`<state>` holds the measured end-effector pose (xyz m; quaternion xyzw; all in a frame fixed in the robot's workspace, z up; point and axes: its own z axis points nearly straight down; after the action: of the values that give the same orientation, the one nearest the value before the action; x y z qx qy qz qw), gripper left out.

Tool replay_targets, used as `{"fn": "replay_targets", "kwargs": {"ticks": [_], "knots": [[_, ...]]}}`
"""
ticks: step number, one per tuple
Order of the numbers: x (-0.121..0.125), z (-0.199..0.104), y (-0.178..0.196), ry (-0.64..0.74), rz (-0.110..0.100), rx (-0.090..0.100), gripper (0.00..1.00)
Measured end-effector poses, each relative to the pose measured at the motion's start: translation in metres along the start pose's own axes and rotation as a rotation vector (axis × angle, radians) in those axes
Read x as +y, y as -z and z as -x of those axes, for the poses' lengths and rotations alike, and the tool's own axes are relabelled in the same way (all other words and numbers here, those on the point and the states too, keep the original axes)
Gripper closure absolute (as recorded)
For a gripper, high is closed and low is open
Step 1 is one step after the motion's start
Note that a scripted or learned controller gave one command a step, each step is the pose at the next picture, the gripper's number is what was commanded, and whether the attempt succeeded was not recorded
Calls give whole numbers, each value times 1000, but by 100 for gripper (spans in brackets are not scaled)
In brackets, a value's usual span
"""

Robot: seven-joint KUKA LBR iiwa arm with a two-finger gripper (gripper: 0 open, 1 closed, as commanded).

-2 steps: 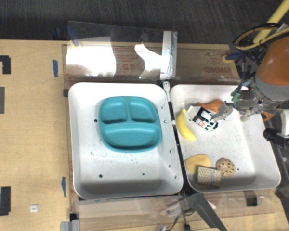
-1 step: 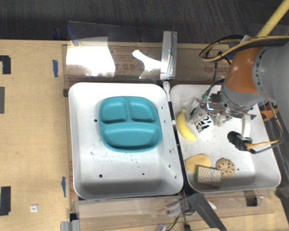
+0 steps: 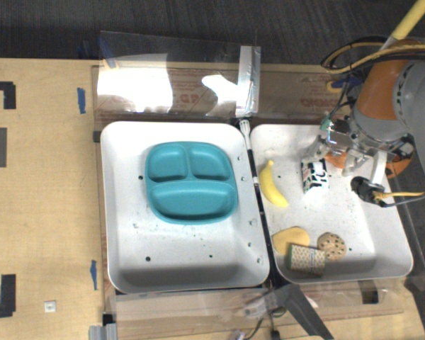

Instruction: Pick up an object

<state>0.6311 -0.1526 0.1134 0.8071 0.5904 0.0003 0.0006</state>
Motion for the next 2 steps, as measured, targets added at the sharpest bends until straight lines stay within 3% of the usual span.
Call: {"fn": "replay_targets", "kwargs": {"ticks": [1, 2], "knots": [[-19, -45, -27, 44, 1, 1, 0], [8, -93, 75, 212, 6, 2, 0]]}}
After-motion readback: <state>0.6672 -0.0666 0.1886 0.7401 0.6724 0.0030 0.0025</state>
